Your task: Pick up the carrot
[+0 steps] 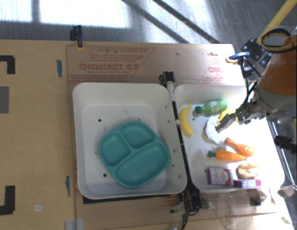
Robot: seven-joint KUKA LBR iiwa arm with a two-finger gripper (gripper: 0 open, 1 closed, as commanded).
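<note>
The carrot [230, 155], orange with a small green top pointing left, lies in the right bin [275, 147] a little below its middle. A second orange piece [239, 147] rests against its upper right side. My gripper [224, 121] hangs over the upper middle of the right bin, above and slightly left of the carrot and apart from it. Nothing shows in the gripper. The grey arm with its orange band [280, 75] comes in from the right edge.
The right bin also holds a yellow banana [185, 120], a green bottle [211, 107], a white object [211, 132] under the gripper, a purple box [219, 176] and a beige piece [246, 169]. A teal divided plate [134, 153] sits in the left bin [86, 109].
</note>
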